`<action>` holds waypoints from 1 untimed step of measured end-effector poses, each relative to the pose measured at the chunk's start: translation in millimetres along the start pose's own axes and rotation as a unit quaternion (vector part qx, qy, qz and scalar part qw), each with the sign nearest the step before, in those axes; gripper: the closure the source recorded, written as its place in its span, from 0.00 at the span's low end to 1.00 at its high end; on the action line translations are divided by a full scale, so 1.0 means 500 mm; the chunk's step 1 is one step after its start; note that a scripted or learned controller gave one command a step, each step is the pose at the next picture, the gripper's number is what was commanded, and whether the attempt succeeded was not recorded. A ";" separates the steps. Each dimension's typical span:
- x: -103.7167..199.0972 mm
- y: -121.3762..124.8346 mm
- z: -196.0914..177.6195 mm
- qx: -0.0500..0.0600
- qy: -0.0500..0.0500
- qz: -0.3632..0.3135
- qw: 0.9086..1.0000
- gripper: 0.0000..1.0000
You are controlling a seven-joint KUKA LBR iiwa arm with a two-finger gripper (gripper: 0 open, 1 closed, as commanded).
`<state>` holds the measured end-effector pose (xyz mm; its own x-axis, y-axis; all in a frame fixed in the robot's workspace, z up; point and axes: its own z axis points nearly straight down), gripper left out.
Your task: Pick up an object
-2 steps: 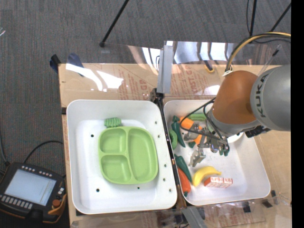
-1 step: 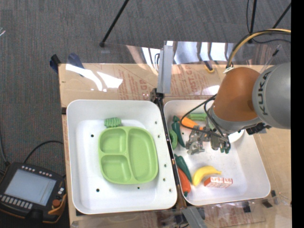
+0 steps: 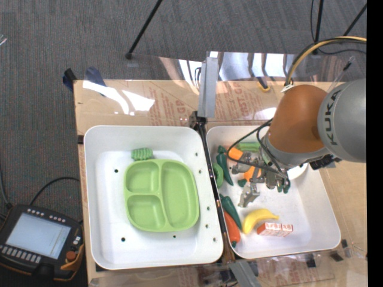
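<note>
Over the right bin (image 3: 328, 220) we see the end effector (image 3: 261, 181) low among a jumble of green and orange toys (image 3: 234, 155); the orange wrist band hides most of it, so we cannot tell its state. Clear of the jumble: banana (image 3: 258, 219), small red carton (image 3: 275, 229) just beside it, carrot (image 3: 231, 227) along the left wall. Left bin (image 3: 99, 160) carries a green divided plate (image 3: 161, 195) and a small ridged green piece (image 3: 142, 154) at its top edge.
</note>
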<state>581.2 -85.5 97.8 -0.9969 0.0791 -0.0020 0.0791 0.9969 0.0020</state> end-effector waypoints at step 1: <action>-0.002 0.003 -0.021 0.000 -0.002 -0.003 1.000 1.00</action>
<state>582.5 -84.3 108.3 -0.9973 0.0728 -0.0055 0.0728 0.9973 0.0024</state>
